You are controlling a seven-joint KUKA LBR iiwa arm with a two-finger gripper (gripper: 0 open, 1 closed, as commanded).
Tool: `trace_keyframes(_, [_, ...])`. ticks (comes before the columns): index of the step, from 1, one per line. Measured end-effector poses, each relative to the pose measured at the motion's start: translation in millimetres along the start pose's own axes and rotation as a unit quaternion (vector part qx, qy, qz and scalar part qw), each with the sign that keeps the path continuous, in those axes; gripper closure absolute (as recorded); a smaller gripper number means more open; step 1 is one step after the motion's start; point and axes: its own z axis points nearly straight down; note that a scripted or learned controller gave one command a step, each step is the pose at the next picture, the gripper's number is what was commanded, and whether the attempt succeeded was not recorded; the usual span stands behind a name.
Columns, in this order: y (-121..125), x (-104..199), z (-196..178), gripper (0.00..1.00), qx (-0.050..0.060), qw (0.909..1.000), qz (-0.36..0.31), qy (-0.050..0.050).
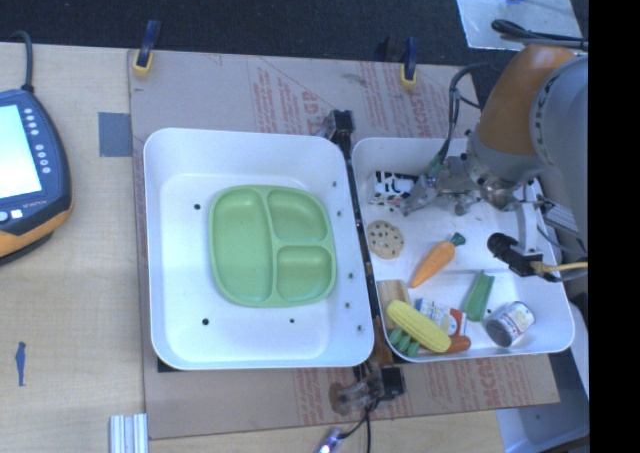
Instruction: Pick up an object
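Corn cob (418, 326), yellow, lies at the near end of the right bin (545, 337), below the toy carrot (434, 262) in the camera view. Its long axis slants from upper left to lower right, and it rests across a small printed packet (447, 318) and some green pods (398, 341). The carrot lies on a diagonal, with its leafy green end up and to the right and its orange tip down and to the left. Left of the carrot and slightly above sits a round speckled cookie (384, 238). Right of it and lower, a green pickle-like stick (479, 294) lies nearly along the view's vertical, with a small tin can (511, 323) just beyond. Above the carrot, at the bin's far end, the gripper (437, 193) hangs low, pointing left toward a black-and-white patched piece (393, 184), perhaps a toy cow, whose long axis runs left to right. The two are close, but I cannot tell whether they touch or whether the gripper is apart or together. Far left of the carrot, a green divided plate (270, 244) lies in the left bin (180, 331).
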Motion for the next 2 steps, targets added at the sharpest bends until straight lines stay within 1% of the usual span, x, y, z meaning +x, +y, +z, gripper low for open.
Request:
trace_keyframes(1, [-77.2, -12.3, 0.8, 0.0, 0.002, 1.0, -0.001, -0.001])
trace_keyframes(2, [-118.5, 14.3, 1.1, 0.0, 0.001, 1.0, 0.0, 0.0])
